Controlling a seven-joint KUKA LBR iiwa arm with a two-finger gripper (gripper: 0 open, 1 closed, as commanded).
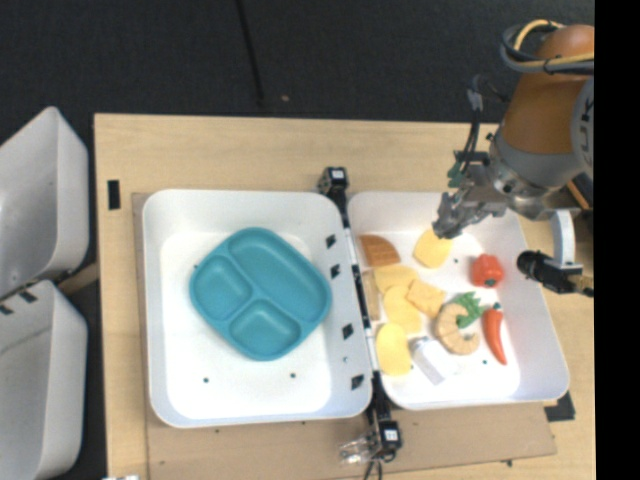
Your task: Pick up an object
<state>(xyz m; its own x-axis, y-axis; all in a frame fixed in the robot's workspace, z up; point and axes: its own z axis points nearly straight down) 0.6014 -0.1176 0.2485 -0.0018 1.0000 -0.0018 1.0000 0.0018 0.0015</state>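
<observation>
My gripper (452, 220) hangs over the back of the right bin (530, 368), coming in from the upper right. Its tip meets the top edge of a small yellow block (432, 250), which lies just below and left of it. I cannot see whether the block is in its grasp or resting on the bin floor. Near it lie a brown bread-like piece (378, 249), several yellow slabs (403, 290), a small red fruit (487, 270), a red chili (495, 334) and a tan ring with green on it (460, 325).
The left bin (170, 368) holds a blue divided tray (260, 293). A yellow round piece (393, 350) and a pale grey piece (428, 360) lie at the right bin's front left. A black fitting (545, 266) sticks in over its right rim.
</observation>
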